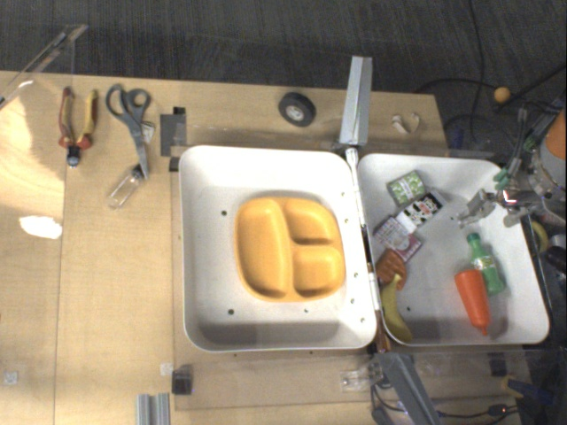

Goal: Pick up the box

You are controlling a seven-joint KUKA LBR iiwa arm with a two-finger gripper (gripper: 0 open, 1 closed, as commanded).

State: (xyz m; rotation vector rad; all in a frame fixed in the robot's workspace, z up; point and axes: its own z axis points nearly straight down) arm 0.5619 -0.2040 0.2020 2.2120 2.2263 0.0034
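The box (407, 187), small and green, lies flat in the right bin (523, 330), up and left of my jaws (485, 204), well apart. I cannot tell their state. I judge this the approach; next I must move over it.

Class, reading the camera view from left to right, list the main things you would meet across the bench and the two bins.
Pliers → scissors → yellow tray in the left bin → banana → green bottle in the right bin → gripper.
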